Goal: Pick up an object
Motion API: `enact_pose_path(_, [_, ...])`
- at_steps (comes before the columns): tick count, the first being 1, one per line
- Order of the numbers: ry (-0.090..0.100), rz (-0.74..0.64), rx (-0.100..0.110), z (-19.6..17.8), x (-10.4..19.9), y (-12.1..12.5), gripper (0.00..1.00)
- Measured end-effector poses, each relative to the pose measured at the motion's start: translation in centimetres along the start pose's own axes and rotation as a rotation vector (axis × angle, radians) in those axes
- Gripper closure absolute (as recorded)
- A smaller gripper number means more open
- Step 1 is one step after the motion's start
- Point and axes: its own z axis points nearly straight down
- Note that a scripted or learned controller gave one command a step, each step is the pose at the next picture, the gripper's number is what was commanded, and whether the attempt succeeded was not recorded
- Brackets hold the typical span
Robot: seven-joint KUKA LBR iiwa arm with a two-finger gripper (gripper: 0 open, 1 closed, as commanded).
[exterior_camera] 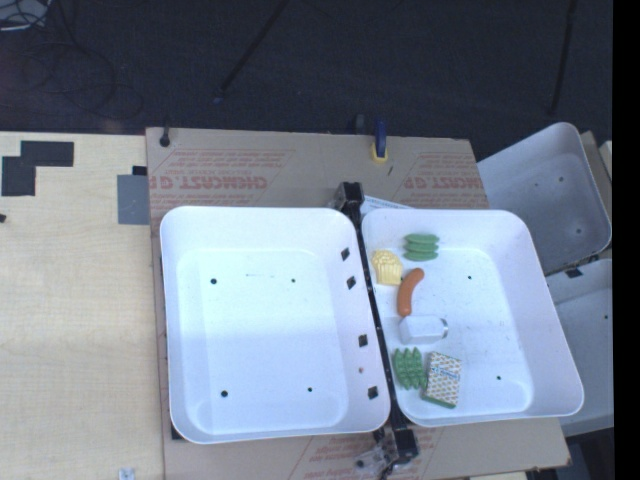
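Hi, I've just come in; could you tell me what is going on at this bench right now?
Nothing is being handled at this moment. Two white bins sit side by side on the bench, and the small items all lie in the right bin, along its left side: a green pod, a yellow corn piece, an orange sausage, a white block, another green piece and a patterned packet. The pick has not started.

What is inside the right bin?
Right bin holds two green pea pods, corn, a sausage, a white block and a patterned box. Nothing looks covered.
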Motion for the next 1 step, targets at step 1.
enact_pose_path(1, [0.002,-0.002,-0.003,-2.1,7.04,-0.18,1.0])
